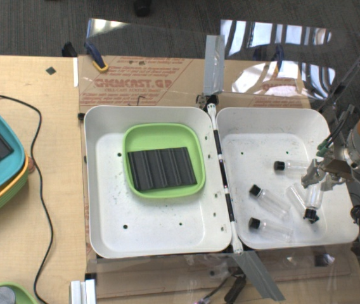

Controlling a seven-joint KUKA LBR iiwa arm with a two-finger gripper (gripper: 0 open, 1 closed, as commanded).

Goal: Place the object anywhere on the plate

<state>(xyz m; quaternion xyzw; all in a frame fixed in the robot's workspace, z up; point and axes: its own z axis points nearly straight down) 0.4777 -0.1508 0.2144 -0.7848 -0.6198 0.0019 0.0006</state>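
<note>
Claw [315, 183] sits over the right bin [265, 126], low, among the vials. Can't tell how it's set; metal parts blur into clear plastic there.

Nearest vial [312, 202] is right under it, black cap pointing away from the arm, upright or steeply tilted. Touching or gripped, can't say. Three more vials lie to the claw's left: one [290, 166] slightly behind, one [265, 197] a bit in front, one [267, 227] further in front.

Plate [164, 160] is far to the claw's left, in the other bin [104, 189], with a dark ribbed insert [163, 168] on it.

Risks, my read:
- vials are clear, round, slick: can slip or roll out on closing
- neighbours close by, could get knocked or double-picked
- carry crosses the bin divider [221, 170]; low transit clips it

Writing: red print on the cardboard [142, 81] behind the bins, roughly "CHEMCAST GP", not fully legible.
</note>
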